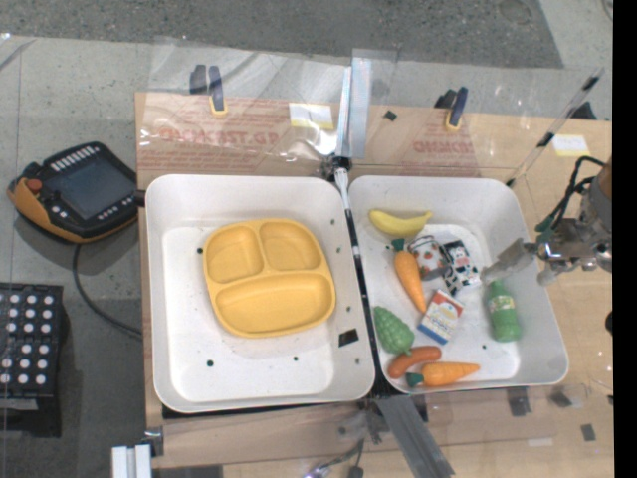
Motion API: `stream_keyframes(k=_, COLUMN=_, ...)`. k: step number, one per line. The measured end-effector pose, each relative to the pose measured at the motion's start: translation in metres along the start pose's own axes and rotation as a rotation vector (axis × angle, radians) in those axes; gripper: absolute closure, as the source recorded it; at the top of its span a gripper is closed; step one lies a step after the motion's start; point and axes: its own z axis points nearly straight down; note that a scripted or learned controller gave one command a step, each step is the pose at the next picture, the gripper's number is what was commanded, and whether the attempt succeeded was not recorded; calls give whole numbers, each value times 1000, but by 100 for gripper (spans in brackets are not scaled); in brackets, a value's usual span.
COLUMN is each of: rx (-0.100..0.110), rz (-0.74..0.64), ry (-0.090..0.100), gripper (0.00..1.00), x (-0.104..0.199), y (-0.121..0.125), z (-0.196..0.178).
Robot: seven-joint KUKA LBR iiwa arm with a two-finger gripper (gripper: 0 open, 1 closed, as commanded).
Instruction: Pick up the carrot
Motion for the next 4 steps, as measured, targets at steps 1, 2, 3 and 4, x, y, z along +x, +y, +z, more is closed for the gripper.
stream_keyframes(k=1, rx=3, rz=84, ry=1, gripper=0, x=53, y=-6, z=107)
stream_keyframes(k=2, rx=1, rz=-172, ry=0, gripper=0, x=72, y=45, z=116)
stream_keyframes(k=3, rx=-1, rz=-372, ry=-2, gripper=0, x=80, y=102, z=175)
stream_keyframes(k=4, rx=-3, rz=-367, ry=-1, gripper=100, x=78, y=102, z=166)
